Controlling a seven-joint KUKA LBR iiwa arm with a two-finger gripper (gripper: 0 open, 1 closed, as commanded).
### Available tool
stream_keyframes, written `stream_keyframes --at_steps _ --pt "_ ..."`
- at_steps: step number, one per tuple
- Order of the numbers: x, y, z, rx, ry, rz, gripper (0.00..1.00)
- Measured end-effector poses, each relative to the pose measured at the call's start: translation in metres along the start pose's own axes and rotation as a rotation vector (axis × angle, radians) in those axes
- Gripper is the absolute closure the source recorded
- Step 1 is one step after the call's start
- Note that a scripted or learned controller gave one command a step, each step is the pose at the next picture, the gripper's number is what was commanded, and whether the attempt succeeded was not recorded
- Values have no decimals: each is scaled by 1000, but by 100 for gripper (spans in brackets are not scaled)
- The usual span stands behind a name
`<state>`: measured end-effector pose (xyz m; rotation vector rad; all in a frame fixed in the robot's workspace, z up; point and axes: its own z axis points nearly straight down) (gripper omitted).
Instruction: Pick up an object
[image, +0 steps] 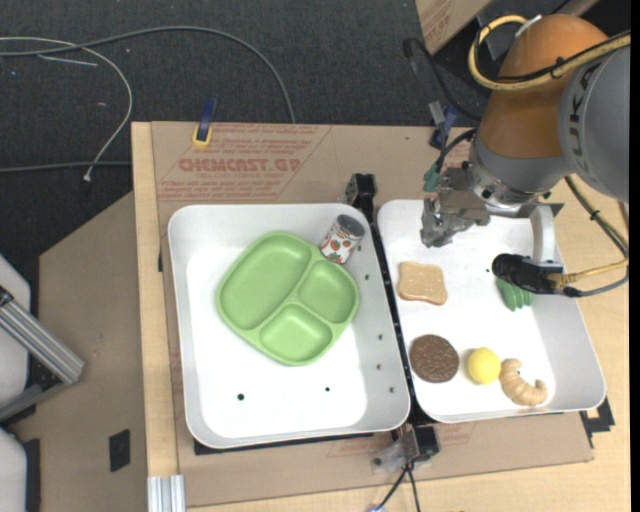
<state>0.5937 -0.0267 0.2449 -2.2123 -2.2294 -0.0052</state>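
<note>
overhead, gripper (437, 236) above right bin (570, 330) (finger state unclear), near toast (422, 284).

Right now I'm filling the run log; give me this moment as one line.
gripper: over right bin's far-left corner, nothing visibly held | nearest: toast slice | left bin: green plate, small cup

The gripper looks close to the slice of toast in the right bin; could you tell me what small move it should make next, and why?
Probably shift the gripper a little toward the camera and lower it over the slice of toast. It hangs at the far end of the right bin, and the toast is the nearest item, lying flat and apart from the others.
</note>
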Motion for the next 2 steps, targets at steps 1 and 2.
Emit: stream_keyframes --at_steps 1,2 --pt "51 9 14 2 -1 2 100" --pt "105 14 6 0 0 1 100"
